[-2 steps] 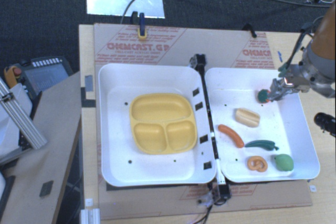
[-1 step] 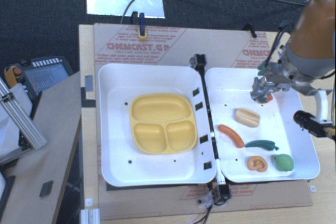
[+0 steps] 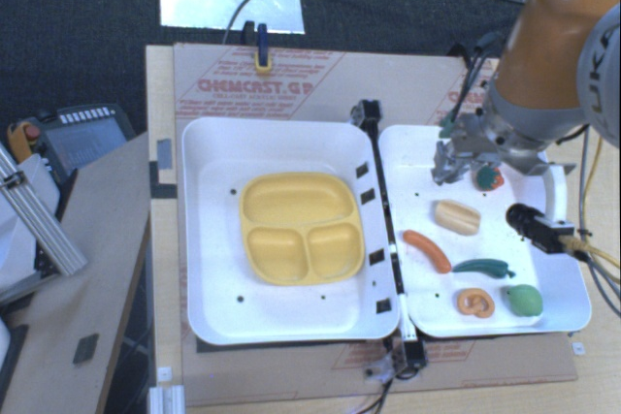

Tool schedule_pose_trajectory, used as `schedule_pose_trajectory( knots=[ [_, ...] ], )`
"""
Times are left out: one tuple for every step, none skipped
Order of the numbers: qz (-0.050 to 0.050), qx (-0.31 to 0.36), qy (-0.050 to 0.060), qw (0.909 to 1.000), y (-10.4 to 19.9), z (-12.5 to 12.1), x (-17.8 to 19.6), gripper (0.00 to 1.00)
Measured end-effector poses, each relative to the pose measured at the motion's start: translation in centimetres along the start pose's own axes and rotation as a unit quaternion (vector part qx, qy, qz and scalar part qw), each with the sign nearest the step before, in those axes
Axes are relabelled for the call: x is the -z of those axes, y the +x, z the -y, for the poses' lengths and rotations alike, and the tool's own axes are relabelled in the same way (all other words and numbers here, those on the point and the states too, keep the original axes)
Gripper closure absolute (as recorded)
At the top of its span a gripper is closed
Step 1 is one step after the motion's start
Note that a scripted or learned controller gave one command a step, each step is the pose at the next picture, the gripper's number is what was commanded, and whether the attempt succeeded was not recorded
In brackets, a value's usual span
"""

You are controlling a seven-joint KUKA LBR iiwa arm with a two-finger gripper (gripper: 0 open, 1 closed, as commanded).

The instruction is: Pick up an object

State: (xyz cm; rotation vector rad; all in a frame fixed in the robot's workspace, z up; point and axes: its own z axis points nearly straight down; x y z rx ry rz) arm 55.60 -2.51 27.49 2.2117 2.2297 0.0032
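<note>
The right bin [image 3: 415, 150] holds several toy foods: a tan bread roll [image 3: 457, 216], an orange-red sausage [image 3: 428, 250], a dark green pepper [image 3: 483, 268], a pretzel [image 3: 475, 303], a green round fruit [image 3: 525, 300] and a red and green piece [image 3: 487, 177] near the back. My gripper [image 3: 446, 167] hangs over the back of the right bin, just left of the red and green piece and above the bread roll. I see nothing between its fingers.
The left bin [image 3: 209, 208] carries a yellow divided tray [image 3: 299, 226]. A black clip strip [image 3: 380, 218] runs between the bins. A black part [image 3: 532, 226] of the arm juts over the right bin's right side. A pendant [image 3: 82, 143] lies off the bench at left.
</note>
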Motion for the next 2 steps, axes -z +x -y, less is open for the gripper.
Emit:
schedule_pose_trajectory(
  knots=[
    [0.0, 0.001, 0.0, 1.0, 5.0, -1.4, -0.5, 1.0],
    [0.0, 0.0, 0.0, 1.0, 10.4, -1.8, -0.7, 1.0]
  ],
)
